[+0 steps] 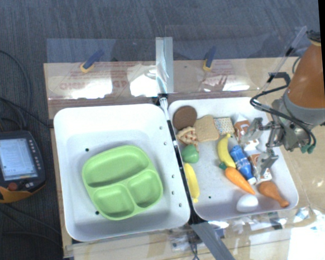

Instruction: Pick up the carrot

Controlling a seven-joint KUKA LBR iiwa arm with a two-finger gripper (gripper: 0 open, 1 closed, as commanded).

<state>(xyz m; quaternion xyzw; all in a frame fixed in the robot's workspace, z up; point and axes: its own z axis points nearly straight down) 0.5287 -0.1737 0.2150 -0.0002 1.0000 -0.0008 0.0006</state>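
camera view: the arm [309, 84] reaches in from the right over the right bin [288, 198], its gripper [263, 147] low above the bin's right half. the fingers stand apart, released, with nothing seen between them. the carrot [239, 182] lies on the bin floor, just left of and below the gripper, slanting from upper left to lower right, beside a blue bottle [240, 161] and a banana [224, 151]. a white egg [247, 202] sits just below the carrot's tip, and an orange-brown drumstick [272, 193] lies to its right. a brown round piece [184, 117], a slice of bread [205, 129] and a green pepper [189, 154] crowd the bin's upper left. the left bin [80, 217] holds a green divided tray [122, 181].
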